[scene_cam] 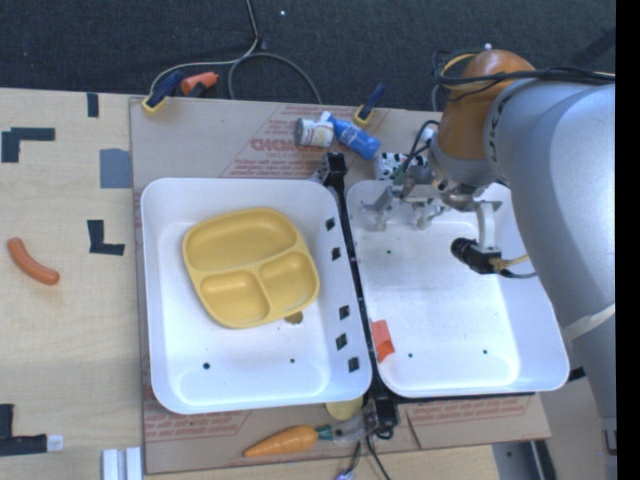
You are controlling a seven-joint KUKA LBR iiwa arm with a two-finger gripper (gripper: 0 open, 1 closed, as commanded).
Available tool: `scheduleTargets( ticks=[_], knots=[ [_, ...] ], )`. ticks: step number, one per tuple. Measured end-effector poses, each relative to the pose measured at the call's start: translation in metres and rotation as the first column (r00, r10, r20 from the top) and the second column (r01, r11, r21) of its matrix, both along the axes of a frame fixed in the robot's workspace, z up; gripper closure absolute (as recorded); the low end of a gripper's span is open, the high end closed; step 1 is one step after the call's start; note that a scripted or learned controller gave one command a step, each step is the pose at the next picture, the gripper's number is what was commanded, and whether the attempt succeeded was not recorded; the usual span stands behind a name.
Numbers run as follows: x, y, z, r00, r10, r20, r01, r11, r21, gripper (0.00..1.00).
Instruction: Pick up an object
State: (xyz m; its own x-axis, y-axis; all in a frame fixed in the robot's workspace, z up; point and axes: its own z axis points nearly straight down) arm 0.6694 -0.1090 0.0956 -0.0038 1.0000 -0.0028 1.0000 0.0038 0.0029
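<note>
The grey arm [560, 168] reached in from the right, its orange band [470, 108] above the wrist, and the end effector [400, 206] sat low over the back left corner of the right bin [450, 348]. Whether its fingers were apart or closed could not be told, and nothing could be seen between them. The left bin [170, 368] held a yellow divided plate [250, 265], lying flat near the middle with a small dark object [292, 318] just beside its lower edge. Behind the bins on the surface [60, 188] lay a white and blue bottle [335, 133] on its side. An orange sausage-shaped toy [33, 262] rested well to the left, and a toy carrot [282, 441] lay in front of the bins.
</note>
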Motion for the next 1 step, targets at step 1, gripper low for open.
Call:
scheduleTargets(
  ticks=[1],
  knots=[
    [0.0001, 0.0005, 0.01, 1.0, 0.001, 0.0, -0.001, 1.0, 0.0, 1.0]
  ],
)
